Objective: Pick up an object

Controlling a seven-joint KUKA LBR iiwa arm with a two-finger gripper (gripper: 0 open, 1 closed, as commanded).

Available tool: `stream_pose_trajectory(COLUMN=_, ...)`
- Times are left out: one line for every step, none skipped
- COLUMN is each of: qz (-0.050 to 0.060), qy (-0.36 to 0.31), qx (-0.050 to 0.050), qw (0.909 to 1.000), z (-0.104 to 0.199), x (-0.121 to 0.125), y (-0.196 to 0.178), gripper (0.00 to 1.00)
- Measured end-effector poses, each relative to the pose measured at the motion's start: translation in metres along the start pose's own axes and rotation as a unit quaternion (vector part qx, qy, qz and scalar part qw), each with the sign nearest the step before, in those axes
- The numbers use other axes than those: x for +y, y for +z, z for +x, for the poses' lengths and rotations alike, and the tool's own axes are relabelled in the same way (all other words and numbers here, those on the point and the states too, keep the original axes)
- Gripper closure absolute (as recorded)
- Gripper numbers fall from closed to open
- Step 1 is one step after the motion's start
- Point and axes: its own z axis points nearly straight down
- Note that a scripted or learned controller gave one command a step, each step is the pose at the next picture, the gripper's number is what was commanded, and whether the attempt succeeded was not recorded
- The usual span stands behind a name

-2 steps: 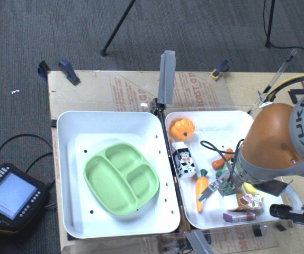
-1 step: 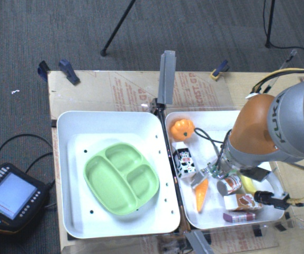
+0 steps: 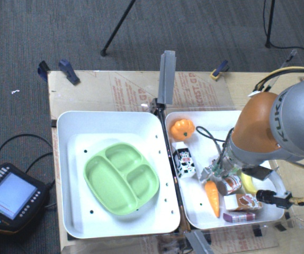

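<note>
In the right bin (image 3: 205, 121) lie an orange pumpkin-like toy (image 3: 182, 129), a black-and-white cow-print carton (image 3: 184, 162), a carrot (image 3: 212, 197), a brown can (image 3: 230, 184), a yellow banana (image 3: 248, 183), a red-and-white box (image 3: 247, 202) and a small purple block (image 3: 238, 216). My gripper (image 3: 215, 170) hangs low over the bin's middle, just above the carrot's top and beside the can. The arm's orange band covers what lies behind it.
The left bin (image 3: 70, 136) holds a green divided plate (image 3: 121, 178). A grey post (image 3: 167, 83) stands at the divider between the bins. Clamps sit on the bench's back edge, and a teach pendant (image 3: 9, 194) lies on the floor at left.
</note>
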Motion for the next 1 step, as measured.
stream_pose_trajectory(qz=-0.001, qy=0.151, qx=-0.001, qw=0.9885, z=0.0083, x=-0.0435, y=-0.1279, gripper=1.0)
